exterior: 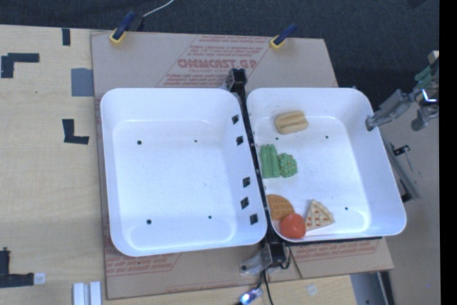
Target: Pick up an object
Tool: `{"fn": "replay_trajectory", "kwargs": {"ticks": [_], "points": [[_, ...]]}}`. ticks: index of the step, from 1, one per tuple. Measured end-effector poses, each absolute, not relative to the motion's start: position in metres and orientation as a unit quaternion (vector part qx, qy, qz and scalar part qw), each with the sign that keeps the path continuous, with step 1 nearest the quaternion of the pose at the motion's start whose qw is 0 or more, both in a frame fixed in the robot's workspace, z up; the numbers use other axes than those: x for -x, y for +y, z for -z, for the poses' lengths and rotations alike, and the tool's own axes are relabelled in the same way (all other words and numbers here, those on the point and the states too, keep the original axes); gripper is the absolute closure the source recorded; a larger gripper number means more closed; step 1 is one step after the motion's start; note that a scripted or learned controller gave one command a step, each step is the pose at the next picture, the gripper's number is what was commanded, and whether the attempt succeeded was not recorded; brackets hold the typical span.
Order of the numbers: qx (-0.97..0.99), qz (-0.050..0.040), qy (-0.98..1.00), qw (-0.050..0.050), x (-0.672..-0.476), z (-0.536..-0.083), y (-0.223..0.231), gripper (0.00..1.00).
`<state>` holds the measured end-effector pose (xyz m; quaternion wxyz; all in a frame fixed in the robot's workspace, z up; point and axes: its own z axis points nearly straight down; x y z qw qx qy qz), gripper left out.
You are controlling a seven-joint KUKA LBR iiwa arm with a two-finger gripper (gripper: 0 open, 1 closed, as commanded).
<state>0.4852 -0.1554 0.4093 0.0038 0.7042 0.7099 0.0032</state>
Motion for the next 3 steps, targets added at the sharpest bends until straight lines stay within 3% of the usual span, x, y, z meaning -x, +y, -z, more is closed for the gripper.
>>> {"fn": "replay_trajectory", "kwargs": {"ticks": [1,2,3], "points": [[-0.701,-0.0058,0.713,0.004,-0.485,-0.525,-0.034,0.00],[-0.707,0.0064,0.707,-0.007,-0.481,-0.223,-0.028,0.00],[-0.707,0.0010,0.708,-0.001,-0.484,-0.242,-0.028,1.00]]}}
